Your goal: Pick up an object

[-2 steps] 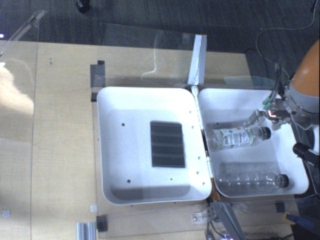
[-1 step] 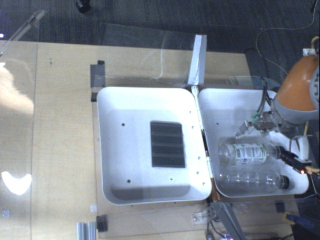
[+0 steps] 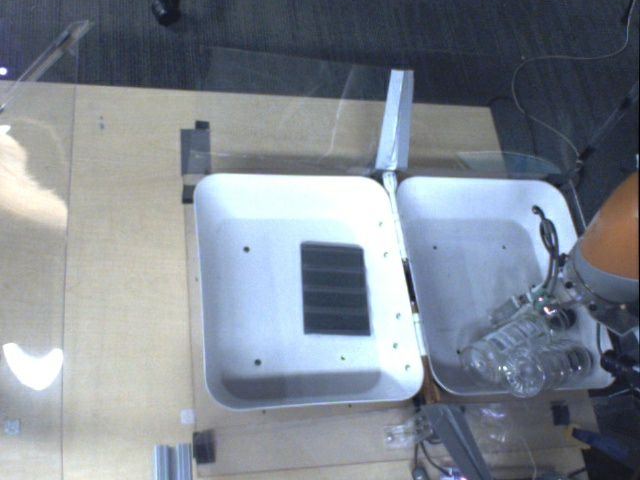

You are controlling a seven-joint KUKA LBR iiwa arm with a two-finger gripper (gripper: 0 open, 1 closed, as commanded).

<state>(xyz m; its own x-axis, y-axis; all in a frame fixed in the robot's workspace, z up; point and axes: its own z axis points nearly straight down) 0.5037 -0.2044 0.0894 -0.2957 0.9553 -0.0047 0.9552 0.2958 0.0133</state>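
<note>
Down in the right bin (image 3: 450,218), we saw clear plastic cups (image 3: 510,353) lying at its near right corner, just beside the gripper (image 3: 548,303); whether it gripped anything, we could not tell.

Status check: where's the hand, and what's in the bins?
Hand low in right bin, near its right wall. Clear glass object beside it, grasp unconfirmed. Dark ribbed block in left bin.

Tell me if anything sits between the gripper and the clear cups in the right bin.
Nothing visible does. The gripper is right at the clear cups in the right bin, beside their upper right edge.
</note>
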